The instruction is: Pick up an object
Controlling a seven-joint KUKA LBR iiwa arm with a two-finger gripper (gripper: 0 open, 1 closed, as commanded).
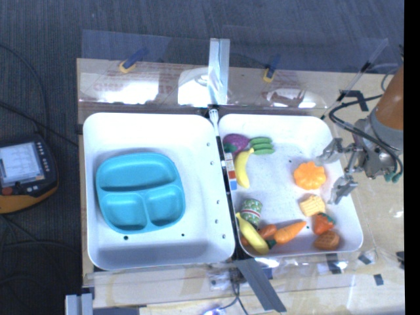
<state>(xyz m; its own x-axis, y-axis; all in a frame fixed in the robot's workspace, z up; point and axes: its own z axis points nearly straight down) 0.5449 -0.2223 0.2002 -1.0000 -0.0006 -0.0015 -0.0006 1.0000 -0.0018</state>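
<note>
over right bin [289,126] edge, tool [338,169] seemingly open, beside orange pumpkin [309,175]

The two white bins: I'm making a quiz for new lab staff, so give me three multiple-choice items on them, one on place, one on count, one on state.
1. Where is the blue tray?
A. left bin
B. right bin
C. on the floor

2. How many bananas lie in the right bin?
A. none
B. two
C. five

3. How are the gripper fingers?
A. shut on the orange pumpkin
B. open, holding nothing
C. shut on a banana

Key: 1 A, the tray lies in the left bin. 2 B, one banana by the divider, another near the front. 3 B, the fingers stand apart beside the orange pumpkin.
</note>
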